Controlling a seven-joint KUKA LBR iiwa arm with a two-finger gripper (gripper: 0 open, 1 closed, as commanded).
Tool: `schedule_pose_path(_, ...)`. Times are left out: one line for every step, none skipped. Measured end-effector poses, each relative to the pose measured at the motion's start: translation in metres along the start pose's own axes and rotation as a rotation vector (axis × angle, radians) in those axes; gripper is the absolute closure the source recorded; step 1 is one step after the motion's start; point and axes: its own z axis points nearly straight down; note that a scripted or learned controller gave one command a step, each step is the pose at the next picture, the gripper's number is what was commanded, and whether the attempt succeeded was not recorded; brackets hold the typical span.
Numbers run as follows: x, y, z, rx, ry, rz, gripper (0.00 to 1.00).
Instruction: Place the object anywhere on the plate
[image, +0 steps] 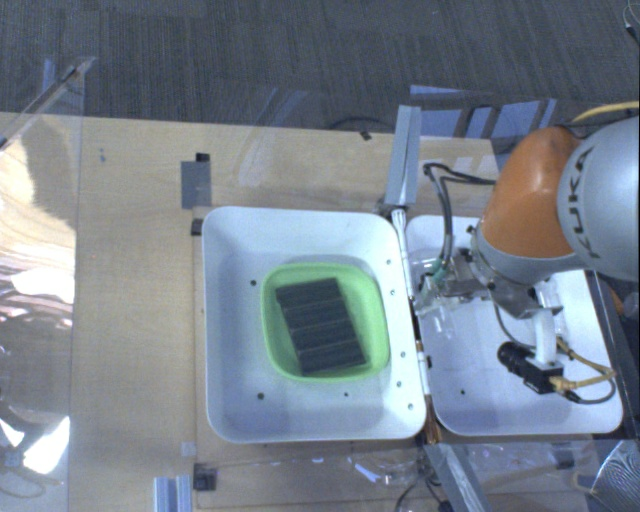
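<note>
**Operator:** What does the object look like?

**Arm:** The object (320, 325) is a flat, dark grey, rectangular slab. Grooves cross its top face along the short way and split it into about four bands. It looks matte, almost black against the bright green beneath it.

**Operator:** Where is it?

**Arm:** It lies on the green plate (270, 330), a rounded square dish sitting in the middle of the left bin (228, 300). The slab lies flat, well inside the rim, with green showing on every side. It covers most of the plate's floor.

**Operator:** Which way does it point?

**Arm:** Its long axis runs from between 11 and 12 o'clock to between 5 and 6 o'clock, so it is tilted a little off the straight up-and-down line. The far end leans toward the left and the near end toward the right. The grooves run crosswise, roughly from 9 to 3 o'clock with the same slight tilt.

**Operator:** And your gripper?

**Arm:** My gripper (437, 285) is over the right bin (480, 405), near that bin's left wall, at about 3 o'clock from the plate. It is apart from the slab, with the walls where the bins meet between us. My orange band (530, 195) hides much of it, so I cannot tell whether it is wide or narrow. I see nothing held in it.
</note>
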Motion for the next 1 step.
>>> schedule_pose_path(-0.0003,0.0,-0.0001,0.0,0.0,0.001,0.0)
